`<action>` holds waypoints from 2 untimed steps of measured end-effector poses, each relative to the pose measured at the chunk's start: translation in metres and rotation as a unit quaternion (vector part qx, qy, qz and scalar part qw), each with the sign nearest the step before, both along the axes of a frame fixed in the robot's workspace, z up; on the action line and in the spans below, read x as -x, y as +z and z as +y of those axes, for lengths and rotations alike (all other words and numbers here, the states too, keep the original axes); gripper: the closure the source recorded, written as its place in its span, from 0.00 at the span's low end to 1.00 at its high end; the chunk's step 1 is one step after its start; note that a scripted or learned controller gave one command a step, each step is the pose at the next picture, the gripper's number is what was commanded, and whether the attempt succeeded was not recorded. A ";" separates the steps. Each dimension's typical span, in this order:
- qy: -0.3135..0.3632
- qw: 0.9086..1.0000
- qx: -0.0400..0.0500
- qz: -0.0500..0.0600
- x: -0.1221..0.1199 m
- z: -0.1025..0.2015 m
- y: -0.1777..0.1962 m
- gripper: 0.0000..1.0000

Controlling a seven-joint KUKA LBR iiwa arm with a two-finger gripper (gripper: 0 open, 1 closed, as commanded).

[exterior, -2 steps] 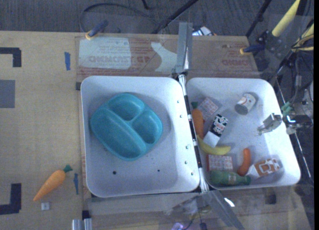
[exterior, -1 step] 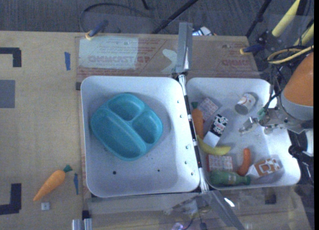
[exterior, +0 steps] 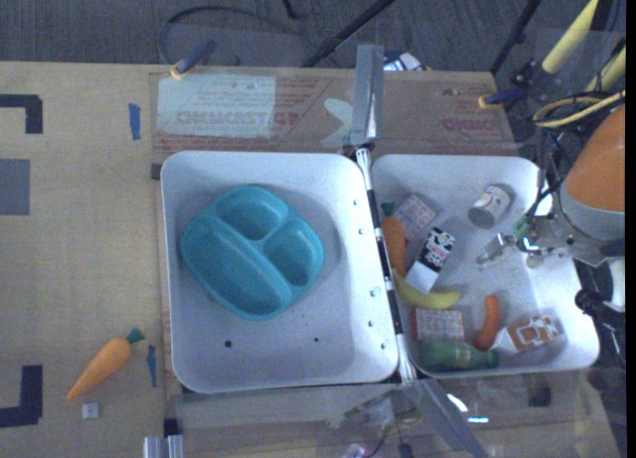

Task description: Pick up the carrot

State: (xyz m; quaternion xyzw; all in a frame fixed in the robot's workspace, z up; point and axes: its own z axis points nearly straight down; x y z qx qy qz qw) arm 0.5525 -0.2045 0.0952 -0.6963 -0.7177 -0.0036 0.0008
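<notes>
Lying on wooden bench: carrot

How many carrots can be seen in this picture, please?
2. One carrot lies on the bench outside the bins, left of the left bin. Another carrot lies in the right bin by its left wall. The orange item there looks different.

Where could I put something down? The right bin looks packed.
Left bin: bare floor in front of the blue divided plate and along its right wall. Right bin: crowded from the banana to the green bottle; a small gap lies below the can.
</notes>
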 end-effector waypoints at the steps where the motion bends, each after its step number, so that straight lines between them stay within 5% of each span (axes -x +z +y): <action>1: 0.009 1.000 0.004 -0.001 -0.030 0.038 -0.009 0.00; 2: 0.189 0.982 0.004 -0.001 -0.011 0.045 -0.008 0.00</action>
